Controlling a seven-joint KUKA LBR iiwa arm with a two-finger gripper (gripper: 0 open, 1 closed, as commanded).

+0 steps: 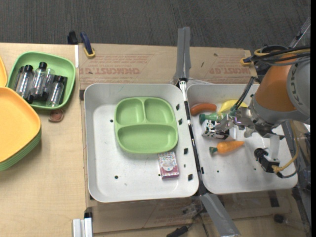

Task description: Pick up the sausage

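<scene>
The sausage [203, 107] was seen in the right bin [237, 181], near its far left corner, lying almost along the back wall. Just beside it, toward the arm, a yellow object [228, 105] and a small black-and-white toy [211, 128] were placed, and a carrot [228, 147] lay nearer to the front. The end effector [232, 123] was positioned low over this group of things, close to the toy and a little apart from the sausage. How its fingers stood could not be told, because they were mixed with the clutter under the wrist, and nothing could be confirmed as held.

For the step in hand, which was judged to be the approach to the sausage, the end effector would need to be brought further to the left and toward the back wall. A grip across the short width of the sausage, near its middle, would be preferred, so that it would not turn or slip out. Care would be needed with the bin wall and with the green-tipped piece [210, 116] next to it, since these could be caught instead.

In the left bin [98, 181] a green divided plate [145, 125] and a small pink box [168, 165] were left untouched.
</scene>
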